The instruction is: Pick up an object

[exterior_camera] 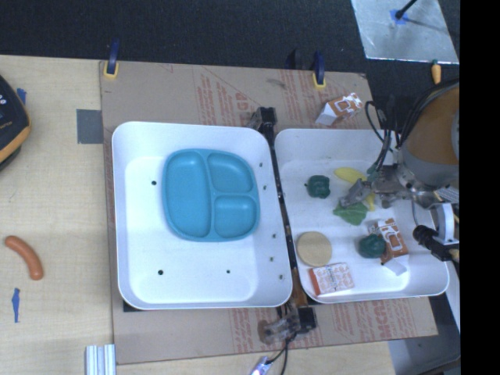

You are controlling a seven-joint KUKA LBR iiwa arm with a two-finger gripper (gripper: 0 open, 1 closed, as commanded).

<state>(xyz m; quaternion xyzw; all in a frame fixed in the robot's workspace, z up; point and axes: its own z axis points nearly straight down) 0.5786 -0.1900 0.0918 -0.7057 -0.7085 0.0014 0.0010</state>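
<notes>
A: Gripper (364, 191) position?
B: Low in the right bin (301, 156), fingers narrow around the upper edge of a light green piece (351, 212). Contact likely; a firm hold I cannot tell.
A: Neighbours?
B: Yellow piece (347, 175) just above, dark green lump (318, 185) to the left, apart. Tan disc (314, 248), red packet (331, 277), second green lump (372, 246) nearer the front.
A: Left bin (129, 209)?
B: Blue divided plate (210, 194), flat. A sausage (24, 256) lies on the bench, far left.
</notes>
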